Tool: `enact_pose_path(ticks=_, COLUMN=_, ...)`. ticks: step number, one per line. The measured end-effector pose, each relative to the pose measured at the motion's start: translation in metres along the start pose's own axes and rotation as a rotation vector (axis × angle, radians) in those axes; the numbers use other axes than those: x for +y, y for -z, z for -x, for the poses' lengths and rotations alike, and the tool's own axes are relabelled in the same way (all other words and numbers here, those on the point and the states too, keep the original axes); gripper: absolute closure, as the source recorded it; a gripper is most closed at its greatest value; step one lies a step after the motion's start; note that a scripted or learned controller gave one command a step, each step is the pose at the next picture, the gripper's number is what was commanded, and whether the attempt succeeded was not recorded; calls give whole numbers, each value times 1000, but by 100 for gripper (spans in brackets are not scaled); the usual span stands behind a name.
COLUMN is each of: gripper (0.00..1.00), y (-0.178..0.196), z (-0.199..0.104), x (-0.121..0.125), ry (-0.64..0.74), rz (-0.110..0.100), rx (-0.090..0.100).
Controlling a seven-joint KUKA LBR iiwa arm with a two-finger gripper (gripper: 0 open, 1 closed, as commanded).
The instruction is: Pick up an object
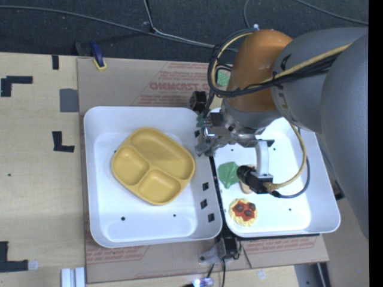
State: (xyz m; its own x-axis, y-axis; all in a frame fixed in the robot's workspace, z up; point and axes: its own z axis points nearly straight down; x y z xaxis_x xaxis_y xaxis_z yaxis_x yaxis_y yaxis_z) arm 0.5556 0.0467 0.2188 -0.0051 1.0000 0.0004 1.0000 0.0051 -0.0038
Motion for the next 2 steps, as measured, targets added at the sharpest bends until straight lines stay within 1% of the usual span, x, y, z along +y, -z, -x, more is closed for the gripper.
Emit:
enact_pose_path(ticks=1, gripper=100, y=-6, z=-46, x=-20, ry=0, rz=0, rx=-1)
enact_pose_path(ticks=2, gripper=0, y=-6, z=-44, x=-19, ry=-3, rz=1, rx=-1)
